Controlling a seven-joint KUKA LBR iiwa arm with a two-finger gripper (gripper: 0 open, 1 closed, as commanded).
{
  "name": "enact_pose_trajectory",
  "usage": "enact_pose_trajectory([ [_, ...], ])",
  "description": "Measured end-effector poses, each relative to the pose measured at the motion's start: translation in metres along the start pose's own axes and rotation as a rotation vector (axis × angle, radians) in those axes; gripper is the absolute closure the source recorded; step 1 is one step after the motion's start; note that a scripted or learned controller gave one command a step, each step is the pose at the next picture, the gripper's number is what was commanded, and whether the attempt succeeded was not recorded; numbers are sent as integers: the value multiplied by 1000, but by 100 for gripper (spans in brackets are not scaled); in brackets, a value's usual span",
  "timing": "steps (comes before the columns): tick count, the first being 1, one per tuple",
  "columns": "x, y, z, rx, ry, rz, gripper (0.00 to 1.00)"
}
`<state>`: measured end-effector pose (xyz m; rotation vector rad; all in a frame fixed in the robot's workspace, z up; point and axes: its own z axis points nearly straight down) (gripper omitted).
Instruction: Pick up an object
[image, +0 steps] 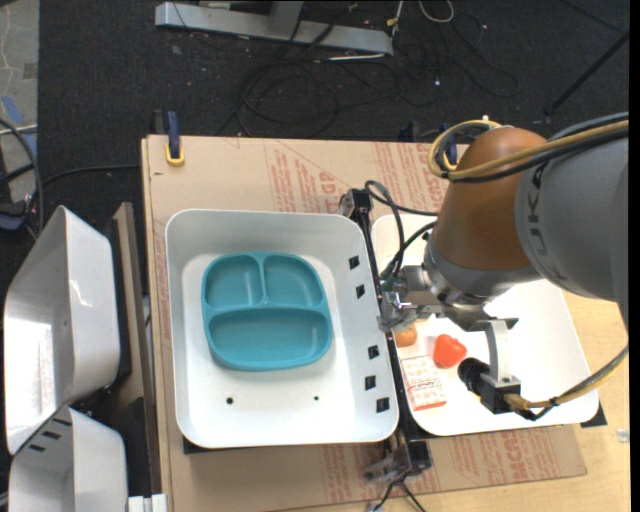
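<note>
Arm (530, 215): grey, orange band above the wrist, reaching in over the right bin (560, 330) and bent down toward that bin's left wall. Gripper (398, 312): low at the right bin's left edge, beside the divider; whether it is open or closed cannot be told. Small orange block (405, 337): in the right bin, just below the gripper. Red-orange object (448, 349): just right of the block. Printed card (423, 382): below both. Teal divided plate (267, 309): in the left bin (200, 400).
</note>
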<state>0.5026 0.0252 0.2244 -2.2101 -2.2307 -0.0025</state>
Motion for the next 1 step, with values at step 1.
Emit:
enact_pose_trajectory([
  [1, 62, -1, 1, 0, -1, -1, 100],
])
